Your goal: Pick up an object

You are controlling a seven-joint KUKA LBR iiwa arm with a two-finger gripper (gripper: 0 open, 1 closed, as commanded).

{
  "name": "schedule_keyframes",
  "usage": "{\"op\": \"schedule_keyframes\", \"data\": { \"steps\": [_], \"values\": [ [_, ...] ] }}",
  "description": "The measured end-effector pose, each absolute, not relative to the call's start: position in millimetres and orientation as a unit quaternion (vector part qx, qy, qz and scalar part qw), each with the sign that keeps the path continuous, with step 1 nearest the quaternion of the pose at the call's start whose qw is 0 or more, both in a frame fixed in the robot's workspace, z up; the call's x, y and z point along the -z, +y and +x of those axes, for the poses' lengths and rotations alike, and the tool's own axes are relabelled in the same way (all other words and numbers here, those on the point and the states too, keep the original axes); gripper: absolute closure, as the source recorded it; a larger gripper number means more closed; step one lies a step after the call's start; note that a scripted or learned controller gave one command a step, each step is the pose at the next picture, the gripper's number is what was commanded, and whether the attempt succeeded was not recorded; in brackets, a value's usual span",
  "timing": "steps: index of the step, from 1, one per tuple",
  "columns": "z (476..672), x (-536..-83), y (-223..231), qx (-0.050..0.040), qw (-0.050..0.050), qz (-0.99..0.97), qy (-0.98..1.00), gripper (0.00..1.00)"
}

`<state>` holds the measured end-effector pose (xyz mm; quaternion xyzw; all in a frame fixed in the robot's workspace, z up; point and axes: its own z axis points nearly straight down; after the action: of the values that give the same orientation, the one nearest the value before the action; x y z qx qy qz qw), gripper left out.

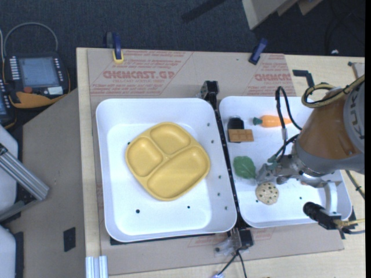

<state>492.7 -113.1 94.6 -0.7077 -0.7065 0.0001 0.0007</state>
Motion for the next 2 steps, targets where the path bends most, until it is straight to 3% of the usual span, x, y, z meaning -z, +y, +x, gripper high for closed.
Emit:
{"op": "schedule_keyframes", "data": {
  "steps": [2],
  "values": [
    [486.5, -195, -114, 0.0014, -0.003, -0.707, -0.707, 1.0]
  ]
}}
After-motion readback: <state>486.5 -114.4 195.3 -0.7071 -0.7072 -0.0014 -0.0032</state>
